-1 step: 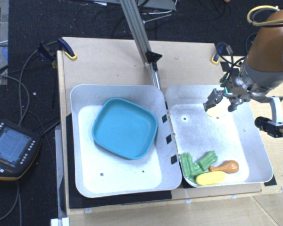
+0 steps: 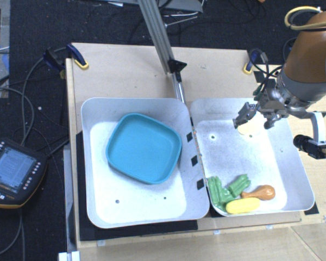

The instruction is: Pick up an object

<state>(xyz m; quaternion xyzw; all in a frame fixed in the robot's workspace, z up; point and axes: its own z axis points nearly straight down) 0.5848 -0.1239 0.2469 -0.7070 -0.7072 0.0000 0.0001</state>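
With its fingers spread and nothing between them, the end effector [image 2: 255,118] hangs over the far part of the right bin [image 2: 293,162], the blue plate [image 2: 144,148] well to its left, green, yellow and orange toy foods [image 2: 240,194] below it at the near rim.
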